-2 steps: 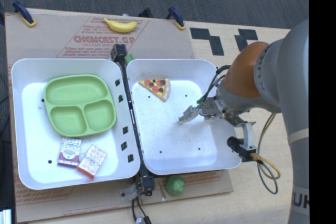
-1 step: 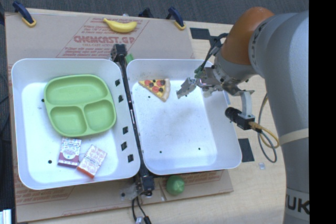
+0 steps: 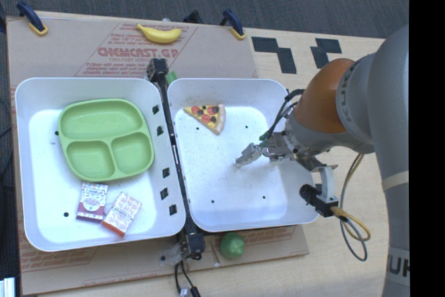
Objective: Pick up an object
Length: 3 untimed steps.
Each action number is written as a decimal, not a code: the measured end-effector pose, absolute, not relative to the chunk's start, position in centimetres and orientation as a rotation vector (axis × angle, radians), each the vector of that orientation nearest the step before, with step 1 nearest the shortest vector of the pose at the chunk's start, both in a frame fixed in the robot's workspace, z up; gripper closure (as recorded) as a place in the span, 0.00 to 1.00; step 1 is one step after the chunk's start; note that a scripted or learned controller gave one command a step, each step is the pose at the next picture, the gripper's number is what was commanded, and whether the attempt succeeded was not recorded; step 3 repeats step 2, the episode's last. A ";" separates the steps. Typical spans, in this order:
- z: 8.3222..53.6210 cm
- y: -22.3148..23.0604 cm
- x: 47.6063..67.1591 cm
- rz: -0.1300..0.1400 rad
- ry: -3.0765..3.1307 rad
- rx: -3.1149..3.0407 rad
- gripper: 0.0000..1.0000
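We saw the gripper [image 3: 247,155] low over the right bin [image 3: 278,90], near its middle; whether it was wide or narrow we could not tell. The pizza slice [image 3: 206,115] lay in the same bin's far left part, apart from the gripper and untouched.

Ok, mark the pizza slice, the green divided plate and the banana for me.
pizza slice [image 3: 206,115], camera view, its topped middle.
green divided plate [image 3: 104,123], camera view, its large top compartment.
banana [image 3: 160,33], camera view, mid-curve.

Hand [image 3: 245,157] low in right bin [image 3: 229,212], seemingly empty, pizza slice [image 3: 206,115] apart
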<state>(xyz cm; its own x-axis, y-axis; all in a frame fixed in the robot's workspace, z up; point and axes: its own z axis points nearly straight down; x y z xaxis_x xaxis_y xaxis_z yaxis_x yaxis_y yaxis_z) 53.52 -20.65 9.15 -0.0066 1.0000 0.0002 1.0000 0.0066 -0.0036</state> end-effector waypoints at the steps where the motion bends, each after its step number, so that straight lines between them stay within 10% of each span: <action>1: 13.6 -21.1 63.6 -0.001 -2.227 -2.216 0.00; 2: 9.9 -20.7 55.8 0.005 -2.225 -2.212 0.00; 3: 9.9 -20.7 55.8 0.005 -2.225 -2.212 0.00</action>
